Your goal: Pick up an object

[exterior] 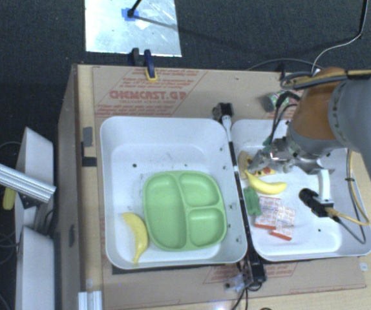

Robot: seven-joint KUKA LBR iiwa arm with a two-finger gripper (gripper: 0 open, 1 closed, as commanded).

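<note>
Two shallow white bins sit side by side on the desk (172, 92), and nothing has been lifted so far as I can see, so the pick is yet to be done.

Starting in the left bin (108, 173): one curved yellow toy banana (137, 234) lies at the lower left corner of the pale green three-compartment plastic plate (184, 210), touching or just beside its rim. One plate, and all its compartments are bare.

Across to the right bin (328, 237), right of the plate: one small green plastic piece (252, 205), then a second yellow banana (267, 186) just above it. One white packet with red print (277, 213) lies right of the green piece, and below that are two thin orange-red sticks (280, 236), as best I can count. So that's two bananas, and one each of plate, green piece and packet.

The hand (267, 163) is down low in the right bin, right of the plate, directly above that second banana, the likeliest target. I cannot tell whether the hand is open or closed, nor whether it has hold of anything; the banana looks to be lying on the bin floor. Grip and lift are both left.
</note>
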